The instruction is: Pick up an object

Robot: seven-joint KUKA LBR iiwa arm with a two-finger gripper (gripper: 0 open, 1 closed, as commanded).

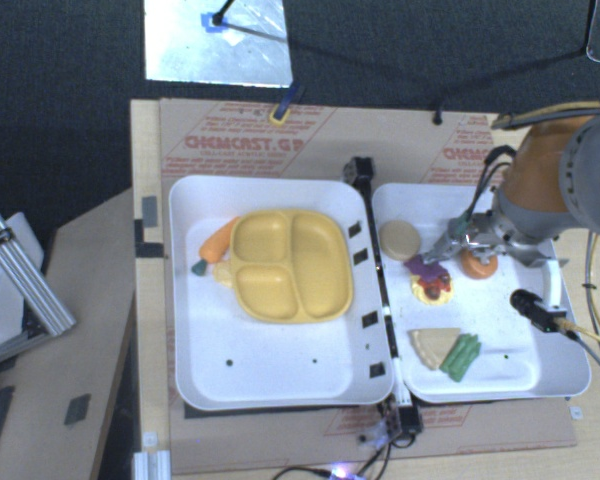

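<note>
My gripper point(448, 251) is low over the right bin point(500, 373), reaching in from the right under the arm's orange band. It hangs just above and to the right of a purple toy piece point(421, 265), close to it or touching it; nothing is visibly held. A yellow and red toy food point(432, 288) lies right below the purple piece. An orange round toy point(479, 263) sits beside the gripper's wrist, partly hidden by it. A tan disc point(400, 238) lies to the left, and a tan wedge point(435, 345) and a green piece point(461, 357) lie near the front.
The left bin point(195, 353) bears a yellow divided plate point(286, 265) with an orange carrot toy point(216, 242) at its left edge. A black divider point(372, 268) runs between the bins. A black part point(536, 311) juts over the right bin's right side.
</note>
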